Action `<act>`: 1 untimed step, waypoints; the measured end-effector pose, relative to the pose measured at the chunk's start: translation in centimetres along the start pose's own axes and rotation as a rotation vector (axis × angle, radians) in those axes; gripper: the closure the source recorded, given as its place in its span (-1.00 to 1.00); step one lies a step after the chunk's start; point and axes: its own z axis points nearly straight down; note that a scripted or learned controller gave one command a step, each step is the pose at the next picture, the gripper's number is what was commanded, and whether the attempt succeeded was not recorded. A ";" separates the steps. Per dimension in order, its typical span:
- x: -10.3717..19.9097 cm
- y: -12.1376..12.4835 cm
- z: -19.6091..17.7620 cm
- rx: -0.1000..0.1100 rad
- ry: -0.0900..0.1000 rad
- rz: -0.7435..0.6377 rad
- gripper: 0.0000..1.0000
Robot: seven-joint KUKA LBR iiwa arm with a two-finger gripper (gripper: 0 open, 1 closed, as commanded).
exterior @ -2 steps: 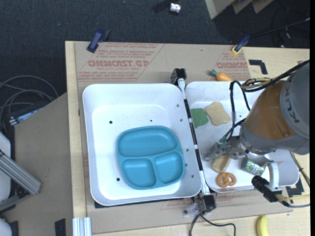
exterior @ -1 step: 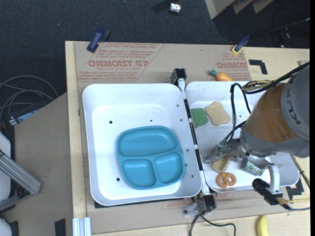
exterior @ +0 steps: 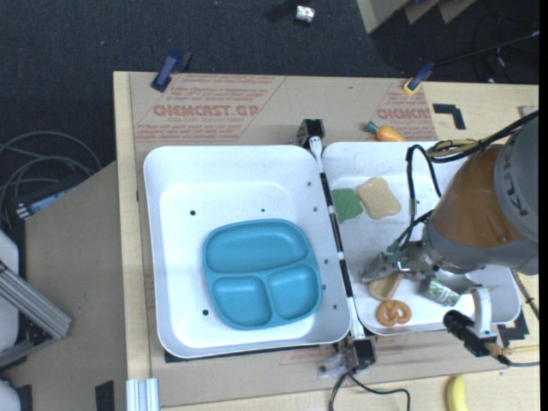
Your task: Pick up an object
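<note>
The pretzel (exterior: 393, 312) lies nearest in the right bin (exterior: 505, 311), just near of the lowered hand (exterior: 387, 268), whose grip I cannot tell, so nothing looks lifted and the pick remains undone.

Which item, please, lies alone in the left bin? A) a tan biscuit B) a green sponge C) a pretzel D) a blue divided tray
D: the blue divided tray rests on the floor of the left bin, while the small food items lie in the right bin.
</note>
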 end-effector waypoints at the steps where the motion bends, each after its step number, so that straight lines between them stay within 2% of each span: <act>1: 0.9 0.0 0.0 0.001 0.001 -0.001 -1.00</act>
